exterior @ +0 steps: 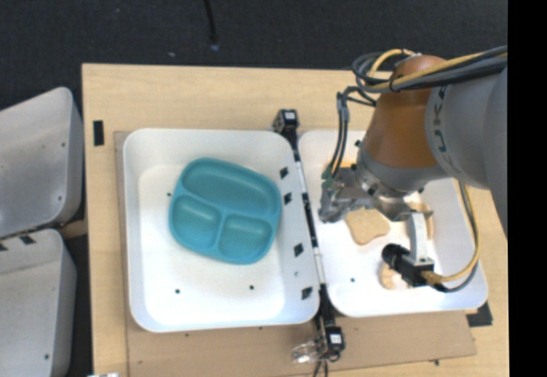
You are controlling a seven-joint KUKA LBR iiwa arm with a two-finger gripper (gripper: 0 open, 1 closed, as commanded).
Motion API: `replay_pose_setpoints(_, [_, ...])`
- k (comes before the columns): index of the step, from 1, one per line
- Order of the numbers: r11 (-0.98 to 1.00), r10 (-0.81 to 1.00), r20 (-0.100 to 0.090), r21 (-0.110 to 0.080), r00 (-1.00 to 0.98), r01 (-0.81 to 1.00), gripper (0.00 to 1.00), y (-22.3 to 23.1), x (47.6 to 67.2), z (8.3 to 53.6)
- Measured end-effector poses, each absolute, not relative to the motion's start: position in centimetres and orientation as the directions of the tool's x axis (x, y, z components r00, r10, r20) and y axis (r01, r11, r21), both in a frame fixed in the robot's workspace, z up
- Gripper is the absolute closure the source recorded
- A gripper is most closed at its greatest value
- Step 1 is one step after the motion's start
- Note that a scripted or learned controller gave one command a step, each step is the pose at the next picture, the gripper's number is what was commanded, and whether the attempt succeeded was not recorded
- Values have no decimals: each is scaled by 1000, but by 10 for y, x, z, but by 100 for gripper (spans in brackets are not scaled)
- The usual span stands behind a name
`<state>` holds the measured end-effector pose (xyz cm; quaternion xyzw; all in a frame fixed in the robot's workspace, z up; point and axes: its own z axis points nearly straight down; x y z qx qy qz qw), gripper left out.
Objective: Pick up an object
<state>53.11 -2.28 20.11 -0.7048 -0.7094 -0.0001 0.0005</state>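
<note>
A flat tan piece shaped like a slice of toast (366,228) lies in the right bin (453,294), near its middle. A smaller pale tan lump (390,279) sits closer to the bin's front, partly hidden by robot hardware. My gripper (335,204) hangs low over the left side of the right bin, just left of the tan slice and close to the divider between the bins. The grey and orange arm covers the bin's back half. I see nothing between the gripper and the slice.
A teal divided plate (226,211) rests in the left bin (154,290). The raised wall between the bins (306,221) runs right beside the gripper. The wooden bench (197,85) surrounds both bins.
</note>
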Motion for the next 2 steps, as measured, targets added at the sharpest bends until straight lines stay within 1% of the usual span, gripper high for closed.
replay_pose_setpoints(1, [6, 1000, 1, -1, -6, 1000, 100, 28, 523, 201])
replay_pose_setpoints(2, [8, 1000, 2, 3, -8, 1000, 100, 81, 511, 224])
